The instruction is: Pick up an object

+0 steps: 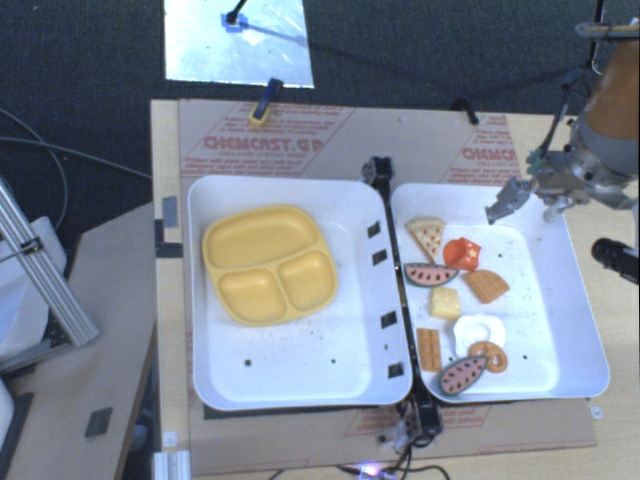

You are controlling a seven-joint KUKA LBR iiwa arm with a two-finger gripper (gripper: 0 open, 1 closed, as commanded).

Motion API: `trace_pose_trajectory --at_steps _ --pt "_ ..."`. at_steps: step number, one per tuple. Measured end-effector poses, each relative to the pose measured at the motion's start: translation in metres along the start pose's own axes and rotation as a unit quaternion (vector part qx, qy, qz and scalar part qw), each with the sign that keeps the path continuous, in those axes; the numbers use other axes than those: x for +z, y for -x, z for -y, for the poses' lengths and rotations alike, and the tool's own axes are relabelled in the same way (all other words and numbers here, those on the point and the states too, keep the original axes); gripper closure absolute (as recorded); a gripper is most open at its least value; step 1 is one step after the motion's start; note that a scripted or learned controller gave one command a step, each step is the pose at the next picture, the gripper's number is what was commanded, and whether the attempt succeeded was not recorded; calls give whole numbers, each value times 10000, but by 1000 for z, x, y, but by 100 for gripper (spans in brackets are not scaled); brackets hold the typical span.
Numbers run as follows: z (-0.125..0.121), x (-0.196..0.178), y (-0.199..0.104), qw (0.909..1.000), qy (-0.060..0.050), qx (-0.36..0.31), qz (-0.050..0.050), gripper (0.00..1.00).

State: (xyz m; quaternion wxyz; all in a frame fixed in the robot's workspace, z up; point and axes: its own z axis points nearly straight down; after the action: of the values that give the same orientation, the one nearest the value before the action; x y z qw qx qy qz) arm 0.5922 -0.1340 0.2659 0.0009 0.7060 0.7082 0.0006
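Toy food clusters in the right bin [575, 298], with the gripper [528, 200] hovering at its upper rim.

The left bin [215, 363] holds a yellow divided tray [268, 265]. In the right bin, the pizza slice [427, 236], tomato [461, 253], watermelon slice [430, 274], cheese cube [445, 303], toast [487, 286], fried egg [478, 330], cracker [428, 348], pretzel [488, 354] and a second watermelon slice [462, 375] crowd its left half; bare floor lies toward 3 o'clock. The gripper's fingers are spread and grasp nothing; the tomato sits at its 7 o'clock, apart.
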Motion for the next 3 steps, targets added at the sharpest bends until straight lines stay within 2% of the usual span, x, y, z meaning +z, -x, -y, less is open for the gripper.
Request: trace_pose_trajectory --at_steps 1,2,3 --pt "15 132 -45 10000 -60 -21 -21 0" --pt "11 114 -41 10000 7 0 0 100" --pt "11 114 -41 10000 5 2 -2 0"
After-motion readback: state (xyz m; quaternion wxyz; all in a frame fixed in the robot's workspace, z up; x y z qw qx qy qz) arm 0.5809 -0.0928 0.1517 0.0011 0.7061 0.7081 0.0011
